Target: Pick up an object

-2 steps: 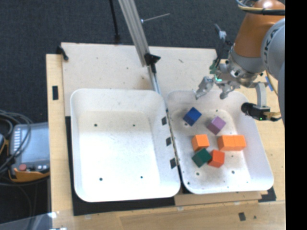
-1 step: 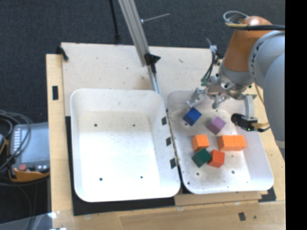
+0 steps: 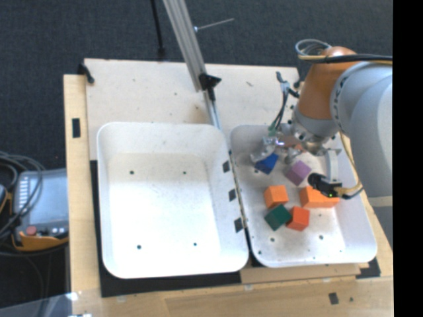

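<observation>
The right bin [image 3: 330, 243] holds several small blocks. A blue block [image 3: 266, 164] lies near its upper left, directly under my gripper [image 3: 276, 148], which hangs low over it; whether the two touch is hidden. A purple block [image 3: 297, 172] sits just right of the blue one. Below them are an orange block [image 3: 277, 195], a second orange block [image 3: 318, 197], a green block [image 3: 278, 216] and a red-orange block [image 3: 298, 218].
The left bin [image 3: 119, 150] stands beside the right one, their rims meeting at mid-bench. A slanted aluminium post [image 3: 188, 38] rises behind the bins. My grey arm with its orange band [image 3: 320, 91] overhangs the right bin's upper right corner.
</observation>
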### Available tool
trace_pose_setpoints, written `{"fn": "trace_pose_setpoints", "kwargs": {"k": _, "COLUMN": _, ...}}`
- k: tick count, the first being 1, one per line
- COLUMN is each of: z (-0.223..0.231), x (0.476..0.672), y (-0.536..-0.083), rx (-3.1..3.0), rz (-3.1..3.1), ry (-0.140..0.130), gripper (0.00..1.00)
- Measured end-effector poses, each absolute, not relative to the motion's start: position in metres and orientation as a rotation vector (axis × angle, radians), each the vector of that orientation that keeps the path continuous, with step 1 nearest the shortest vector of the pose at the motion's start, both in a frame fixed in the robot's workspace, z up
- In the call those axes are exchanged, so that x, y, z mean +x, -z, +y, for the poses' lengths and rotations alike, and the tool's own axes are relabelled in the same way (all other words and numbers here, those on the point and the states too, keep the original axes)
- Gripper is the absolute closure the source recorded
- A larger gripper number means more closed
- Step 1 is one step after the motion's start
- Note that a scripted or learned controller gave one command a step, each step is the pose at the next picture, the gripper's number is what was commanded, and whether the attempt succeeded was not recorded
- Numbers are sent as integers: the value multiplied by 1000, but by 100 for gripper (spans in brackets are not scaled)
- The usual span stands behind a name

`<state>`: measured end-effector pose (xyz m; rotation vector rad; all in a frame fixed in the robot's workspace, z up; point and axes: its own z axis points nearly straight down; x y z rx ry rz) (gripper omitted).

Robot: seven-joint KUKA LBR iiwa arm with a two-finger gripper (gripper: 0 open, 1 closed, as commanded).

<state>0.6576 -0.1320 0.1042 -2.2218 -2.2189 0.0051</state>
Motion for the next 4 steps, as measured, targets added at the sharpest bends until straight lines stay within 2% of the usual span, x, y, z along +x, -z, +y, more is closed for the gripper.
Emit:
{"fn": "trace_pose_setpoints", "kwargs": {"k": 1, "z": -132, "x": 659, "y": -100, "rx": -2226, "rz": -2220, "ry": 1, "gripper": 0}}
{"fn": "trace_pose_setpoints", "kwargs": {"k": 2, "z": -133, "x": 660, "y": -110, "rx": -2228, "rz": -2218, "ry": 4, "gripper": 100}}
{"fn": "trace_pose_setpoints", "kwargs": {"k": 4, "z": -133, "x": 664, "y": -209, "rx": -2222, "rz": -2228, "ry": 6, "gripper": 100}}
